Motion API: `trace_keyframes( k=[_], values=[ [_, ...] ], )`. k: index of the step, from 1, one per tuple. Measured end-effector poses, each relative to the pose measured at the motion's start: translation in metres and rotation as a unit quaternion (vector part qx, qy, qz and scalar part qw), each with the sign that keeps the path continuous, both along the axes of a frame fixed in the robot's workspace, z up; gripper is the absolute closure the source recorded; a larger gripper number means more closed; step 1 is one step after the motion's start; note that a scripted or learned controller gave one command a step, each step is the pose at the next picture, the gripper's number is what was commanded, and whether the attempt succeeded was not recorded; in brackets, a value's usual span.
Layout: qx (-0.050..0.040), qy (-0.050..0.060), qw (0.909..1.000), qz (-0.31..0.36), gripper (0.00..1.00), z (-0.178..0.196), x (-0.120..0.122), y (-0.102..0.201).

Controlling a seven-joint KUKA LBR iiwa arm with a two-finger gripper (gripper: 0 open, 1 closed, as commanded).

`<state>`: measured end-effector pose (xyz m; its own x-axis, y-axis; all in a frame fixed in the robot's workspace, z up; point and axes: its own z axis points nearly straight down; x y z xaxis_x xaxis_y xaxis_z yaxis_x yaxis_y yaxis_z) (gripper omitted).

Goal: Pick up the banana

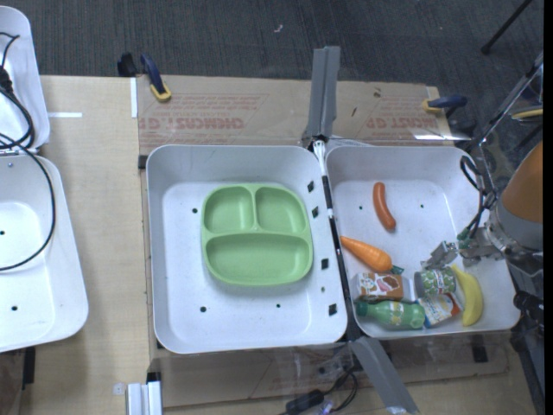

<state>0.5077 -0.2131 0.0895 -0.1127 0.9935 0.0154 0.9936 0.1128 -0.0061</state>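
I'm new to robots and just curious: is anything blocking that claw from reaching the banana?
Nothing visible lies between them. The end effector sits in the right bin, right beside the banana's upper end. A crumpled packet lies close against the banana's left side, which could crowd a grasp.

plate (257, 234) in left bin (164, 258), banana (471, 295) (right bin (406, 164))

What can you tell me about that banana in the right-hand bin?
The banana is a small, smooth yellow one that looks like a plastic toy. It lies flat and curved in the near right corner of the right bin, close to the wall. Its upper end sits just below the gripper; whether they touch cannot be told. On its left side it lies against a crumpled packet, beside a green bottle.
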Motion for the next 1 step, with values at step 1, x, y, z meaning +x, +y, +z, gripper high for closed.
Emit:
trace_keyframes(
  k=[1],
  values=[
    [-0.0015,-0.003,1.0000,0.006,0.00,0.0018,-0.0278,-0.0012]
  ],
)
